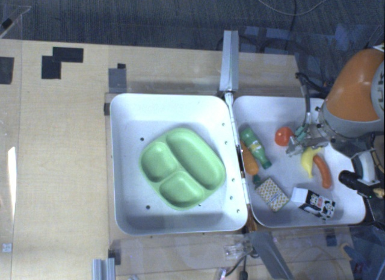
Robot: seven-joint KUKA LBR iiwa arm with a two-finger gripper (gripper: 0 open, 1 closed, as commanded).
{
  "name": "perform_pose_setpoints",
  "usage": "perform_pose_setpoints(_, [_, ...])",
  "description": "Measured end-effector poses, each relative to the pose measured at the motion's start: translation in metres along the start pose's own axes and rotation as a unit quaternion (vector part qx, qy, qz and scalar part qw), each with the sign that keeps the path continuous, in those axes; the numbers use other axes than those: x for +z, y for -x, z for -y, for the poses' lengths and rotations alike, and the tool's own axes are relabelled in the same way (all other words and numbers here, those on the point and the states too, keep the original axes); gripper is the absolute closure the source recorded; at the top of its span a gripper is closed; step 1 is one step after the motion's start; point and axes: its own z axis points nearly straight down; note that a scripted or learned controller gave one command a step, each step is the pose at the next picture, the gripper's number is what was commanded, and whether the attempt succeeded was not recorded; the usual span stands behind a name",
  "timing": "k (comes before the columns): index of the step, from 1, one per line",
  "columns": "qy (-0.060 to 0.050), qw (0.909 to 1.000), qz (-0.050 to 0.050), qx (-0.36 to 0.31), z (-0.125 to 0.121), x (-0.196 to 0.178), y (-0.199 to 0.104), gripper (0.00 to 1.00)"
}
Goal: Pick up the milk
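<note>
The milk is a small white carton with black patches, lying on its side near the front right corner of the right bin. My gripper hangs over the middle of that bin, between a red tomato and a yellow banana. It sits well behind the milk and nothing shows in its grasp. The grey arm with its orange band covers the bin's far right side.
A green bottle, an orange piece, a checkered box and an orange-red sausage lie around the milk. The left bin holds a green divided plate. A metal divider separates the bins.
</note>
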Motion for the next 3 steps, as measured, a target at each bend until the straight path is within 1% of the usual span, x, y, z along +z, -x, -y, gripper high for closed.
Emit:
perform_pose_setpoints(1, [0.003,1.0000,0.001,-0.001,-0.003,-0.012,0.000,1.00])
perform_pose_setpoints(2, [0.003,1.0000,0.001,-0.001,-0.003,-0.012,0.000,0.00])
perform_pose_setpoints(3, [-0.004,0.9971,-0.002,-0.076,-0.027,0.038,-0.030,0.00])
